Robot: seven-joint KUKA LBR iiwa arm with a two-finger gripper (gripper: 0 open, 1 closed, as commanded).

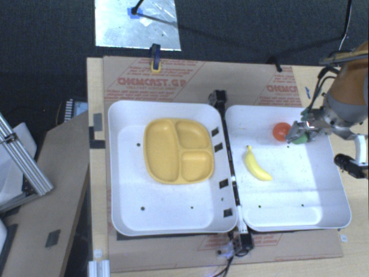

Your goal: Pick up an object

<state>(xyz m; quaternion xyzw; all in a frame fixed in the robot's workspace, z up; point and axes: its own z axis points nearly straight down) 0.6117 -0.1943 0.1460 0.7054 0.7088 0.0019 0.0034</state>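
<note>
1. The claw [301, 133] sits low in the right bin [323, 212], just beside a small red ball [281, 131] near the bin's far wall; something green shows at its tip.
2. Whether the claw is wide or narrow cannot be told.
3. To grasp well, the ball should be centred in the claw before it closes, since a round thing likely rolls away.
4. A banana [257, 165] lies nearby, mid-bin, apart from the ball.
5. The arm [347, 91] reaches in from the right, its wrist bent down toward the bin.
</note>
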